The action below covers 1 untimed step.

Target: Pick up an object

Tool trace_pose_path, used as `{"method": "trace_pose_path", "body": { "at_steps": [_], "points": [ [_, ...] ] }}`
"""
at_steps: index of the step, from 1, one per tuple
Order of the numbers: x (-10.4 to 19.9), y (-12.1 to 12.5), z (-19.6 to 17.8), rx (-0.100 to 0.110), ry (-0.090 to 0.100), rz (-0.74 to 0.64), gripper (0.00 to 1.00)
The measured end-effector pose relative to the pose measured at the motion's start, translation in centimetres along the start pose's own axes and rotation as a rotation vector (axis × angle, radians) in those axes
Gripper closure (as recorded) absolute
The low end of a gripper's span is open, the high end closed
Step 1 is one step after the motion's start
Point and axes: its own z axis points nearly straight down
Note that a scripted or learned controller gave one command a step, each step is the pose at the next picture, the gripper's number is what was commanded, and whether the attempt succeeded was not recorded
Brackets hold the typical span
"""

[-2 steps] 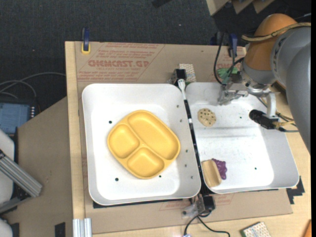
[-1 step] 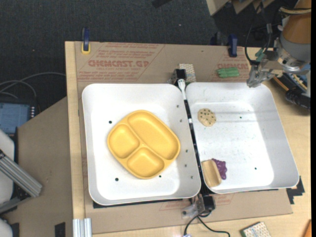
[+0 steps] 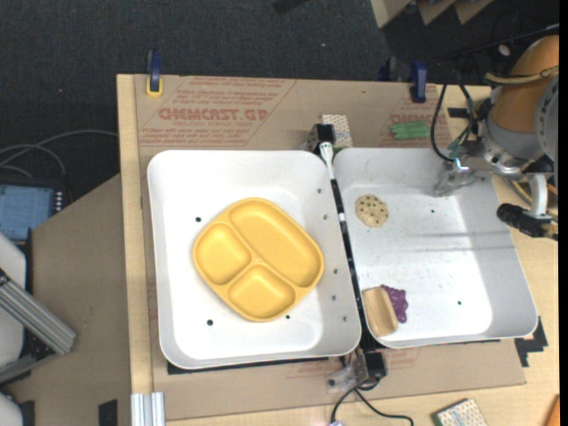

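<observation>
The brown bench top [image 3: 222, 114], printed with red lettering along its far side, carries everything else; taking the yellow divided plate [image 3: 257, 257] as the landmark, the bench spreads out on every side of it. The left white bin [image 3: 169, 264] holds that plate, whose three compartments sit a little right of the bin's middle, its long side turned at a slant. The right white bin [image 3: 479, 264] lies just right of the plate's bin, the two rims touching along a dark seam.

The grey arm [image 3: 524, 122], with its orange band, comes in well to the plate's right and farther back, over the far right corner of the right bin. Its gripper [image 3: 454, 180] hangs low above that bin's far side, right of the plate and well apart from it. The fingers appear to have nothing between them, but how wide they stand cannot be told from here.

A tan wedge, like a slice of bread [image 3: 379, 311], lies at the near left corner of the right bin, just right of the plate's near end. A purple bunch of grapes [image 3: 396, 302] touches its right side. A round chocolate-chip cookie [image 3: 372, 209] rests right of the plate's far end, between plate and gripper. A small green clip [image 3: 410, 130] sits on the bench beyond the right bin.
</observation>
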Motion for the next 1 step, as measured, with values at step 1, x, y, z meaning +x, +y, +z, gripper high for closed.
{"method": "trace_pose_path", "body": {
  "at_steps": [1],
  "points": [
    [0.27, 0.3, -0.2, -0.007, -0.002, -0.005, 1.0]
  ]
}}
